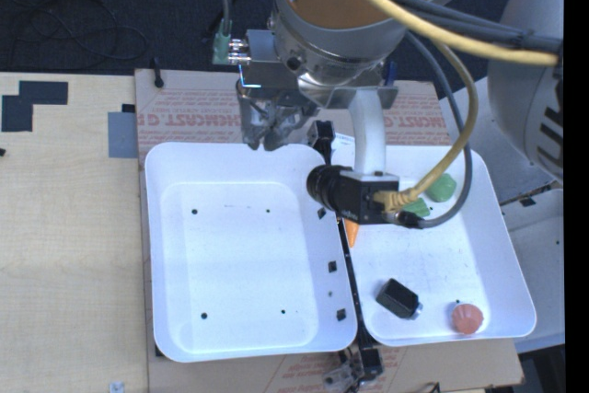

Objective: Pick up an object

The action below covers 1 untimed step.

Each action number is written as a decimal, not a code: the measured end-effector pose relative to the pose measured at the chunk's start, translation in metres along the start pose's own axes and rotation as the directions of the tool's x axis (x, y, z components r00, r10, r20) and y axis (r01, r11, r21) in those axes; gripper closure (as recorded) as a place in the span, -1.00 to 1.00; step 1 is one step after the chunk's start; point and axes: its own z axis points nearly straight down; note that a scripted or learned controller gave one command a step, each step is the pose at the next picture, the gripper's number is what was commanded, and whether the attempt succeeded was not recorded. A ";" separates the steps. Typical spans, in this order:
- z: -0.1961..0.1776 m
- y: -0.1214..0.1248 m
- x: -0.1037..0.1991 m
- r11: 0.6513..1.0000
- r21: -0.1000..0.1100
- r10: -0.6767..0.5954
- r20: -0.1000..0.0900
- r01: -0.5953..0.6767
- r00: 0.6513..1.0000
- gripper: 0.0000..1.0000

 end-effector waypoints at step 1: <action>-0.013 0.075 -0.001 1.000 0.009 0.006 0.008 -0.006 1.000 1.00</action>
